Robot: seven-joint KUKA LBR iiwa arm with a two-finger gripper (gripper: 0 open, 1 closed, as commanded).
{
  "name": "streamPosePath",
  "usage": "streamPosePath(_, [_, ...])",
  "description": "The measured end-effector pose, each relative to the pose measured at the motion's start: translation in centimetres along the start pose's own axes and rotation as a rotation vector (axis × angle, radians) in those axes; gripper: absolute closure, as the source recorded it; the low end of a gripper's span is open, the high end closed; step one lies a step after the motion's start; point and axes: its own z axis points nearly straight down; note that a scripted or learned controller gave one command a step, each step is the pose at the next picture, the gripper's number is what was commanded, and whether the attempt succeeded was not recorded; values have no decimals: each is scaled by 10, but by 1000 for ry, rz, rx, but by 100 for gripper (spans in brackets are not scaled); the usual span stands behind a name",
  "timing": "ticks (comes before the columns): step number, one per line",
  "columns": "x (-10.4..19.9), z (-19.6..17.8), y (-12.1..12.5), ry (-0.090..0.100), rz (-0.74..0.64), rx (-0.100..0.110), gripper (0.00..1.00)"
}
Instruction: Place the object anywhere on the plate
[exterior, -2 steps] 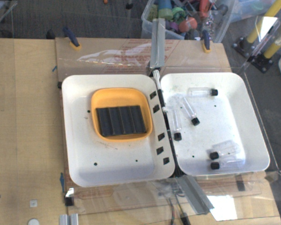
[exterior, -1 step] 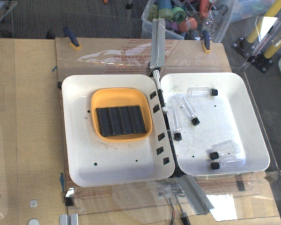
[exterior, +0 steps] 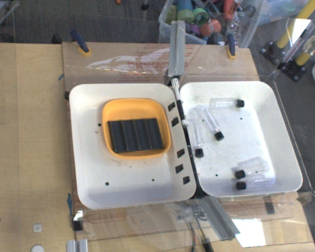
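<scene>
Left bin [exterior: 89, 188]: white, shallow, holds one orange-yellow plate [exterior: 111, 114] with rounded corners, set toward the bin's upper middle. Dark ribbed block [exterior: 135, 134]: rectangular, grey-black, lying flat on the plate, within its rim, long side running left to right; it covers most of the plate's floor. Row of small black tabs [exterior: 179, 168] along the left bin's right wall, beside the seam between the bins. Right bin [exterior: 283, 140]: white, speckled floor, holds five clear tubes with black caps: one [exterior: 224, 103] lying near the upper wall, cap to the right; one [exterior: 211, 123] slanted at centre-left; one [exterior: 197, 135] close to the seam, cap toward the viewer; two [exterior: 254, 167] [exterior: 258, 181] lying side by side near the lower right corner, caps to the left. Clear tub [exterior: 252, 20] of coloured items beyond the bins, on the floor. Two blue-handled clamps [exterior: 81, 43] [exterior: 230, 46] at the board's far edge. Gripper jaws: state cannot be told
</scene>
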Motion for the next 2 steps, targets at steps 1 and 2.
streamPosePath(1, [6, 0, -2, -1, -166, 0, 100])
streamPosePath(2, [8, -1, -5, -1, -468, -1, 100])
